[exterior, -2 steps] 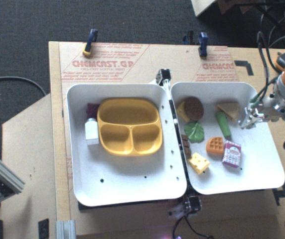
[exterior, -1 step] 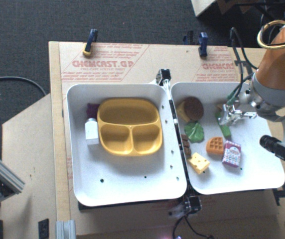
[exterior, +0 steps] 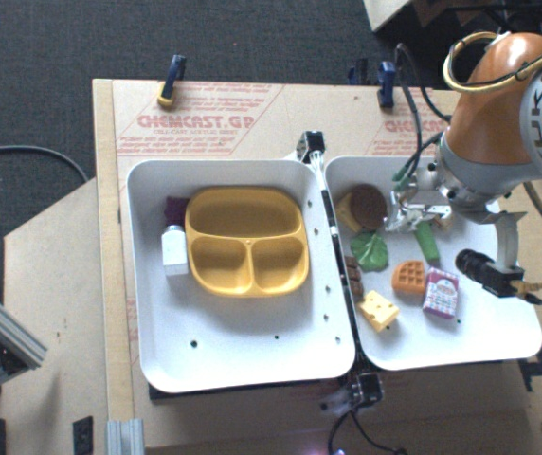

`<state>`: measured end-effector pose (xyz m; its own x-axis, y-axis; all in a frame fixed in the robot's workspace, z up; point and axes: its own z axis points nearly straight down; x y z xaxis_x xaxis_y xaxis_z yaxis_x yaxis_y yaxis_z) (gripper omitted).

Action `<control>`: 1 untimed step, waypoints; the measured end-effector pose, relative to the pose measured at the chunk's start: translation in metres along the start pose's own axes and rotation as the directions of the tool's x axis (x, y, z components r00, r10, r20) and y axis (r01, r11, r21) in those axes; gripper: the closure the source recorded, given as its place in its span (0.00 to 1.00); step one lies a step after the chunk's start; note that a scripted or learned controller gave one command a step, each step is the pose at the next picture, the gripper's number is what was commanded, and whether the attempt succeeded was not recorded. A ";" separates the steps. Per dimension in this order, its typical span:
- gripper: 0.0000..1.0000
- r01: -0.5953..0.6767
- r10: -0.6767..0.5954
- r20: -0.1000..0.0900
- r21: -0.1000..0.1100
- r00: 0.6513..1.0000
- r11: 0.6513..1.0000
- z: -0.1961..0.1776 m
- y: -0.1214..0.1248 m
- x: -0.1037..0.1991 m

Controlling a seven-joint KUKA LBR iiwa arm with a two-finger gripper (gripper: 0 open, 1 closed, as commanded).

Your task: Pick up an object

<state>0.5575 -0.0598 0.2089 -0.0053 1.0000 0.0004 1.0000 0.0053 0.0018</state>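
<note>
My gripper [exterior: 409,212] hangs low over the back of the right bin [exterior: 498,344], under the grey and orange arm. It sits just right of a round brown patty [exterior: 364,205] and just above a green stick [exterior: 427,243]. A green leaf [exterior: 370,251] lies in front of the patty. Nearer the front are an orange waffle [exterior: 408,278], a pink carton [exterior: 441,293], a yellow cheese wedge [exterior: 378,310] and a dark chocolate piece [exterior: 353,278]. I see nothing lifted off the bin floor.
The left bin [exterior: 157,349] holds a yellow divided plate [exterior: 247,240], a small white bottle [exterior: 174,250] and a purple item [exterior: 176,206] at the plate's left. A black cylinder [exterior: 479,268] on a cable sticks out from the arm over the right bin.
</note>
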 end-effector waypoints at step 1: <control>1.00 0.001 -0.001 0.000 -0.002 1.000 1.000 0.004 0.021 0.051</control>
<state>0.5779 -0.0089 0.2048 -0.0062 1.0000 0.0009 1.0000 0.0062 0.0034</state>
